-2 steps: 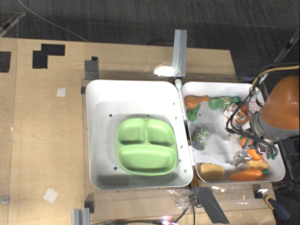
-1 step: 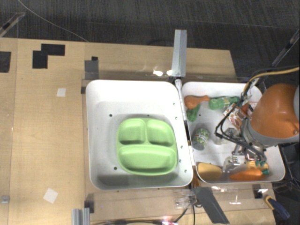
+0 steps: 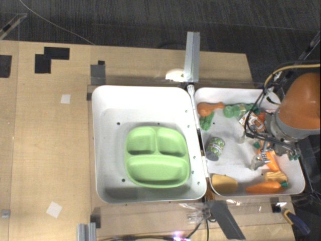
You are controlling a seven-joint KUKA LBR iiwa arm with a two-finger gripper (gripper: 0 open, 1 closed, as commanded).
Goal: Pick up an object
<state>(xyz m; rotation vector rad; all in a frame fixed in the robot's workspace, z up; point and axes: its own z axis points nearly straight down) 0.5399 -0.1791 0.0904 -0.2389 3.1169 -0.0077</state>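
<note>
My gripper [image 3: 261,160] is low in the right bin [image 3: 235,93], near its right wall, under the grey wrist and orange band [image 3: 300,102]. It hangs right beside a small orange piece [image 3: 272,160] and just above a carrot [image 3: 263,187] that lies along the front wall. A tan bread-like piece [image 3: 224,183] lies in the front left corner. A small green-labelled can [image 3: 215,147] rests on its side left of the gripper. An orange drumstick-shaped toy [image 3: 209,107] and a green toy [image 3: 232,110] lie at the back.
The left bin [image 3: 108,134] holds a light green divided plate [image 3: 157,155]. A metal post [image 3: 192,56] stands behind the seam between the bins. Cables [image 3: 261,104] loop from the wrist over the right bin's back corner.
</note>
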